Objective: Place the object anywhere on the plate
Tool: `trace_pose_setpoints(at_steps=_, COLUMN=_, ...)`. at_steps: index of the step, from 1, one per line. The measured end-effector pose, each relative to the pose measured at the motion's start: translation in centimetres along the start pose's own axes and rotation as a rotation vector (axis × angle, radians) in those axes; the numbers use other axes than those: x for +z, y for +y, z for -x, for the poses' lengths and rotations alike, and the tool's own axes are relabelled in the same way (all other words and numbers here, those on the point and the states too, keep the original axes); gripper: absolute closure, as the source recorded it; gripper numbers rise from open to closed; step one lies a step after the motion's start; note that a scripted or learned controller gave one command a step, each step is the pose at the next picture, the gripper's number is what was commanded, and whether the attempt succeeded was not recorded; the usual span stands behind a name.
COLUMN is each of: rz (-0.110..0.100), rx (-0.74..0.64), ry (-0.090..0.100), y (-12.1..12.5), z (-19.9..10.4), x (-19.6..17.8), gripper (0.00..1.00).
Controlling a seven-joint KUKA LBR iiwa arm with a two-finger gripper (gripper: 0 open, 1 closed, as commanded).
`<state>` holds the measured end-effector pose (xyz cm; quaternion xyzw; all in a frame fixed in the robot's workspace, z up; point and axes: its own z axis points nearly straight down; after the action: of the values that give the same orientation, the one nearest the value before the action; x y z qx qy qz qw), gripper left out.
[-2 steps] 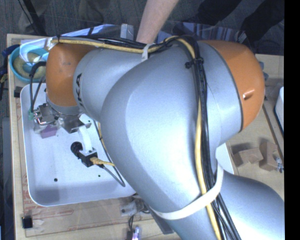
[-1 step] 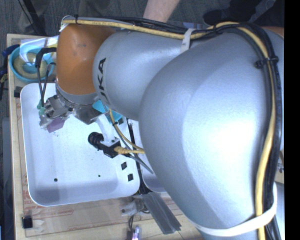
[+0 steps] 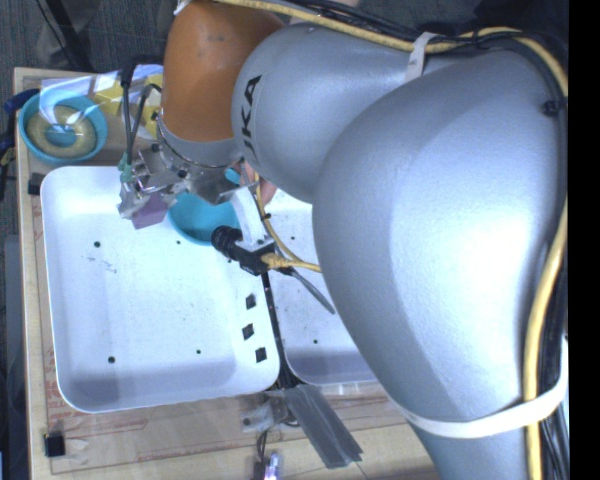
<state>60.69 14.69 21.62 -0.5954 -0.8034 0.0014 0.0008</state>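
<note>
My gripper (image 3: 140, 200) hangs over the far part of the left bin (image 3: 130, 308), just below the arm's orange band. A small purple object (image 3: 151, 212) sits between its fingertips, and the gripper is shut on it. The blue plate (image 3: 198, 220) lies in the left bin immediately right of the gripper. The wrist and a black cable fitting hide the plate's far and right parts. The purple object is at the plate's left rim, a little above the bin floor.
A light-blue bowl (image 3: 62, 128) and a yellow item (image 3: 108, 94) stand outside the bins at the far left. The grey arm covers most of the right bin (image 3: 325, 363). A black cable fitting (image 3: 238, 249) hangs over the divider between the bins.
</note>
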Motion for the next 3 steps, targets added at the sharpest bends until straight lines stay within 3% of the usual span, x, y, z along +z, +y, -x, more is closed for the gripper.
trace_pose_setpoints(at_steps=1, rz=0.003, rx=0.044, ry=-0.003, y=-3.3, z=15.2, x=2.4, gripper=1.00)
trace_pose_setpoints(at_steps=2, rz=-0.001, rx=0.213, ry=0.001, y=-1.9, z=23.0, x=2.6, gripper=1.00)
trace_pose_setpoints(at_steps=3, rz=-0.002, rx=0.222, ry=0.001, y=-4.8, z=13.4, x=2.6, gripper=1.00)
